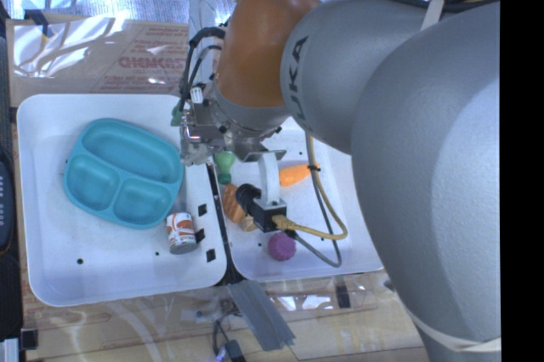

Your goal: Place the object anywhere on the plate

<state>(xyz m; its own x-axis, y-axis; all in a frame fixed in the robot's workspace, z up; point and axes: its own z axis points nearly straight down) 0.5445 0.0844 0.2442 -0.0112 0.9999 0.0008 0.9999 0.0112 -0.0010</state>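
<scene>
Nearest the camera, at the front of the left bin (51,267), one small can (180,232) with a red-and-white label is lying just below the plate; its writing is too small to read. Across the divider, in the right bin (357,254), one purple ball (282,246) is sitting near the front wall, beside a looping yellow cable (327,220). Just behind it, one tan, bread-like piece (231,203) is lying against the divider, partly covered by a black fitting on the arm. One orange carrot-like piece (295,175) is resting further back, to the right of a white bracket.

The gripper (223,163) is hanging over the divider between the two bins, and one green object (224,162) is showing at its tip; whether the gripper is actually clamping it cannot be told. The object is sitting just right of the plate's edge, not over it.

One blue plate (123,172), with three compartments, is lying in the left bin. The grey arm (408,114) is carrying the letters "UKA" on its side. Behind the bins, on the counter, a cardboard sheet (136,54) is showing red print, too blurred to read.
</scene>
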